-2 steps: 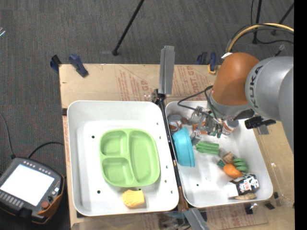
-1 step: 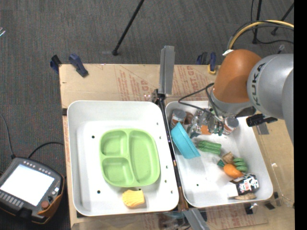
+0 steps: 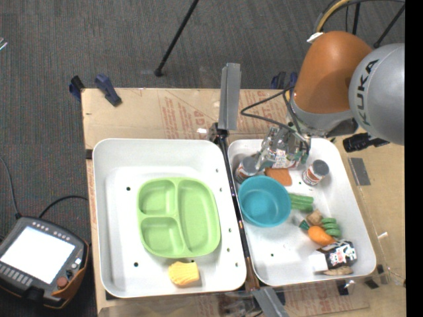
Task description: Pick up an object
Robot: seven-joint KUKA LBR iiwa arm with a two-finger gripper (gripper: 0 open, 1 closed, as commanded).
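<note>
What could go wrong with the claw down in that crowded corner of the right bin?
1. The claw sits among an orange item, a small can and a blue bowl; it may nudge or pinch several at once.
2. The bowl lies close below it, so a lift could catch its rim and tip it.
3. The right bin's wall is near, limiting room to shift.

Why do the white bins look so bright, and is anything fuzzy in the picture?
In the camera view, light from above washes out the left bin and right bin, so their walls show little shading; the blue bowl and green tray stay sharp, while the gripper is a cluttered, slightly blurry patch.
</note>
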